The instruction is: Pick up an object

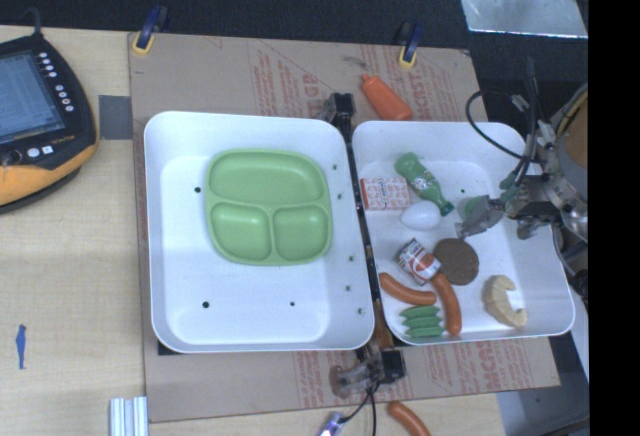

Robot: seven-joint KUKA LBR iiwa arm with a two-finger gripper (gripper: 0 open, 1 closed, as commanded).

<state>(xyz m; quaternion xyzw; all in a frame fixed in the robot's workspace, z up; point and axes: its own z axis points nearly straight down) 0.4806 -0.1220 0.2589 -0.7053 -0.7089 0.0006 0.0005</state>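
Toy food fills the right bin (545,139), a shallow white plastic tray with rounded corners. Near its middle lies a green bottle (424,182), tilted, with a white egg (421,217) just below it and a small red-and-white packet (384,192) by the bin's left wall. Lower down sit a striped red-and-white can (419,261) on its side, touching a flat brown round patty (458,261). Toward the bin's near edge are two orange-red sausages (428,292), one lying flat and one running toward the rim, beside a ridged green pea pod (421,322). A pale, curved bread-like piece (504,301) rests in the near right corner.

The gripper (484,214) reaches in over the right bin's right side, above bare white floor just right of the egg and above the patty; whether its dark fingers are spread or closed, I cannot tell, and nothing is seen between them.

The left bin (175,224) carries a smooth green divided plate (268,206) with three compartments. An orange carrot-like toy (384,97) lies on the cardboard sheet beyond the right bin's far edge. A tablet-like pendant (35,119) in an orange casing sits at the desk's left edge.
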